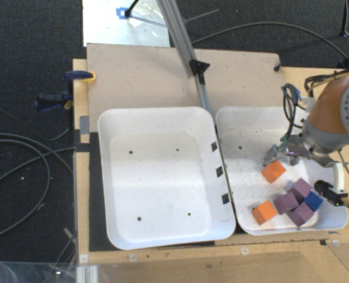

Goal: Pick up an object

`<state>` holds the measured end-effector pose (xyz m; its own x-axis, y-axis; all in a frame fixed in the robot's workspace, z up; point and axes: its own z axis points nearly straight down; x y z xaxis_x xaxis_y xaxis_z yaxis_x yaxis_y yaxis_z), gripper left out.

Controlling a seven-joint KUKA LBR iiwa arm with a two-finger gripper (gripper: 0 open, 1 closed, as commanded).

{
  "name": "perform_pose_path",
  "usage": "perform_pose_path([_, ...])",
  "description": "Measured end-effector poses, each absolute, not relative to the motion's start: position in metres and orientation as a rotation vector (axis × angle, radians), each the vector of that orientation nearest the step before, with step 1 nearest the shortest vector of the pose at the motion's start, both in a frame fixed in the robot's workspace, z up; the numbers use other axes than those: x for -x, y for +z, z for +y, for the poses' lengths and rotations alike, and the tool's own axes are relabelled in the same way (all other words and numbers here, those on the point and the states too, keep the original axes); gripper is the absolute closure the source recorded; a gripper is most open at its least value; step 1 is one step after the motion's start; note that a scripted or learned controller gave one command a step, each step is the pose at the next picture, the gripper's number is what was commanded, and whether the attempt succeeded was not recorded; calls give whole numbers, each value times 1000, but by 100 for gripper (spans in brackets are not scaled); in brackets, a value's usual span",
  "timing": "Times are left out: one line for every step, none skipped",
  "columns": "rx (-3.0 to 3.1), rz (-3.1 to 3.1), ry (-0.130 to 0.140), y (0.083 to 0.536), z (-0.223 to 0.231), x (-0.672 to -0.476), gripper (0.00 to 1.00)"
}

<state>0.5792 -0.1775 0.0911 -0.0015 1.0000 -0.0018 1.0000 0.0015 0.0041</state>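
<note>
- Your left bin offers open floor.
- Right bin: orange block mid-floor, touching the pincer; other blocks crowd the near rim.
- Pincer's opening: you cannot tell.

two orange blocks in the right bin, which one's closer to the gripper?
The upper orange block, right beside the gripper. The other orange block sits lower, by the bin's near wall, left of the purple blocks.
</note>
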Motion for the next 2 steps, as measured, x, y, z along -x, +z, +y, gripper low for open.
perform_pose_path([-2220, 2223, -1, 90, -166, -555, 0])
perform_pose_path([-2204, 2230, 9, 92, -131, -625, 0])
